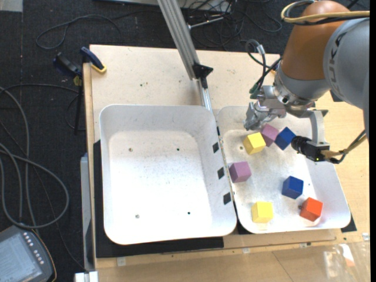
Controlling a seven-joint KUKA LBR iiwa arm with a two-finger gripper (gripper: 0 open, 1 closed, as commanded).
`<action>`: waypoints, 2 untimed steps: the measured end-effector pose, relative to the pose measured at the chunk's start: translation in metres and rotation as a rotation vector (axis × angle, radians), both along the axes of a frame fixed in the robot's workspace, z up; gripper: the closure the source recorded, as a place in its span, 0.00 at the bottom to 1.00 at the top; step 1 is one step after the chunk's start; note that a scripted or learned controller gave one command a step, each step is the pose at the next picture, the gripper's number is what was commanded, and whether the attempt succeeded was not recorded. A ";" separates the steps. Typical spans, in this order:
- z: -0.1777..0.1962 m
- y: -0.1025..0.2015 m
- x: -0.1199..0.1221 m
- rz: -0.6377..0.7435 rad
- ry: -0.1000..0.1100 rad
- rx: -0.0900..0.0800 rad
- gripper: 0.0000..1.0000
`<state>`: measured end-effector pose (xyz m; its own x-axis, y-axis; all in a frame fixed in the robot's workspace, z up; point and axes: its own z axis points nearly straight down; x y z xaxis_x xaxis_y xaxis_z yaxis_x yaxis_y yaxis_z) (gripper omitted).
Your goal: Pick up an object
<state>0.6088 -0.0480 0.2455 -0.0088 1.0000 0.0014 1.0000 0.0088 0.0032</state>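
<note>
We see the claw [257,121] low over the far end of the right bin [335,184], just beside a yellow cube [254,142] and a pink cube [269,134] — whether it is open or closed we cannot tell. A blue cube [285,138] sits next to the pink one. Nearer us lie a purple cube [239,171], another blue [292,187], a second yellow [262,211] and an orange cube [311,208]. The left bin [117,134] sits beside it on the worktop [147,69].
</note>
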 end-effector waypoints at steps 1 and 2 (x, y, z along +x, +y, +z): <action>0.000 0.062 0.000 0.001 0.002 0.000 1.00; 0.003 0.117 0.007 -0.001 0.001 0.000 1.00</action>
